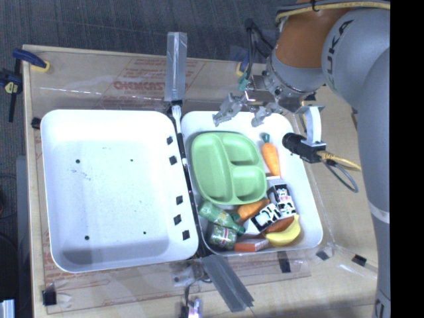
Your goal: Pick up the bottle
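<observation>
**Bottle buried, pincer high**

Bench and two white bins lie below us. Our pincer (243,111) hangs spread and empty over the right bin's (311,197) far rim, likely poised before a descent. Past it the green tray (228,165) fills the middle. The bottle (223,234), as we judge it, lies on its side beyond the tray's near edge, well apart from the pincer, crowded by a carrot (270,159) and banana (285,234).
</observation>
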`<state>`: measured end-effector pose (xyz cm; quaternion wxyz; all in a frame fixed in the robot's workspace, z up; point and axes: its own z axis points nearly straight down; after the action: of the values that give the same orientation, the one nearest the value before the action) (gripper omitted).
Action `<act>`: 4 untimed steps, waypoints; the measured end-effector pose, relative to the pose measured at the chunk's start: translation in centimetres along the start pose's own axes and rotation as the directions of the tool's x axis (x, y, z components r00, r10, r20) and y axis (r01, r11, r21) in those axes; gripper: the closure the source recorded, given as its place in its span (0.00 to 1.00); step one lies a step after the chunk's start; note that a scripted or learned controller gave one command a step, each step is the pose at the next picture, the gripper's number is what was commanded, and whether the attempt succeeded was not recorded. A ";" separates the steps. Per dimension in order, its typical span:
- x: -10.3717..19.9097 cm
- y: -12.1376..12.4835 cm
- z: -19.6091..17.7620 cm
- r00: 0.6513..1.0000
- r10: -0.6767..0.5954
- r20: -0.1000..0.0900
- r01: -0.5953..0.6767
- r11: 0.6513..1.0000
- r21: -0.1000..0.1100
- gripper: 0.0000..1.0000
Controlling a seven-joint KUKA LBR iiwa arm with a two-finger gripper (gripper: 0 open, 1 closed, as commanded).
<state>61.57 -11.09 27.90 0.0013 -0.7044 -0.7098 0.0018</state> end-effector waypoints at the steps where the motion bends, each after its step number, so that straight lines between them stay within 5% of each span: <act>1: -3.8 4.1 12.0 0.997 -0.074 0.000 0.074 0.997 0.001 0.00; 2: -6.3 0.7 18.7 1.000 -0.030 0.000 0.030 1.000 -0.002 0.00; 3: -6.2 0.9 17.5 0.999 -0.035 0.001 0.035 0.999 -0.005 1.00; 4: -3.0 4.4 17.7 0.973 -0.229 0.028 0.230 0.973 -0.014 1.00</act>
<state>65.88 -14.08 10.19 -0.0139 -0.6175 -0.7865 0.0046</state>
